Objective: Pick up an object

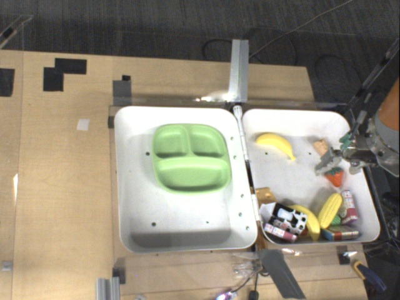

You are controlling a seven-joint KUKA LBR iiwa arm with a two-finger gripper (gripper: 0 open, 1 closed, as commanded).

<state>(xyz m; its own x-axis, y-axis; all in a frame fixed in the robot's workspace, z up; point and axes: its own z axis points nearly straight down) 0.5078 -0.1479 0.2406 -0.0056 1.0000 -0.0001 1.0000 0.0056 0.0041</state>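
Orange carrot-like piece [337, 179] lies in the right bin [294, 119], right under my gripper [330, 163], whose fingers look spread with nothing between them. My worry: closing off-centre could nudge it toward the corn cob [330, 210] instead of catching it. This bin also holds a banana [275, 145]; the left bin [134, 192] carries a green divided plate [190, 157].

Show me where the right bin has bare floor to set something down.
Bare floor lies in the right bin between the banana and the toy pile. The front right corner is crowded. The gripper hangs over an orange piece.
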